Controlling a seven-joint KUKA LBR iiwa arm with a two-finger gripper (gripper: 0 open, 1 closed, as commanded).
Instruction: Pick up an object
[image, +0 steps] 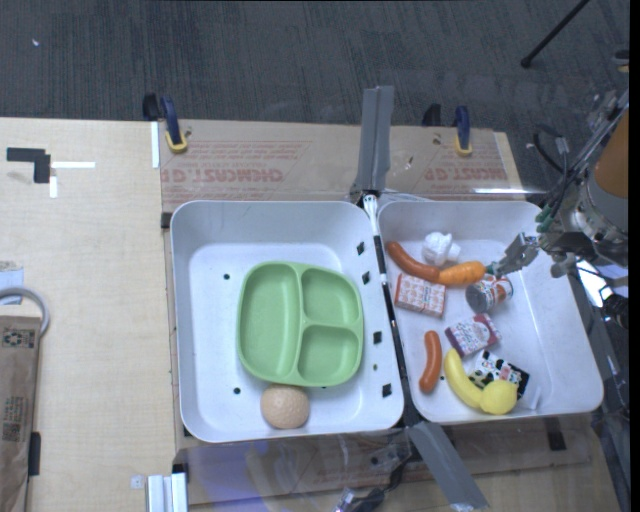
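Camera view: pale wooden bench (90, 300) against dark carpet (250, 50), two white bins (190, 330), fingers (518, 252) spread.

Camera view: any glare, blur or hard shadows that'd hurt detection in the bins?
Camera view: lighting is even and soft, no hard shadows in either bin; mild sheen on the green plate; small items in the right bin are coarse, labels unreadable; the gripper near the can looks slightly smeared.
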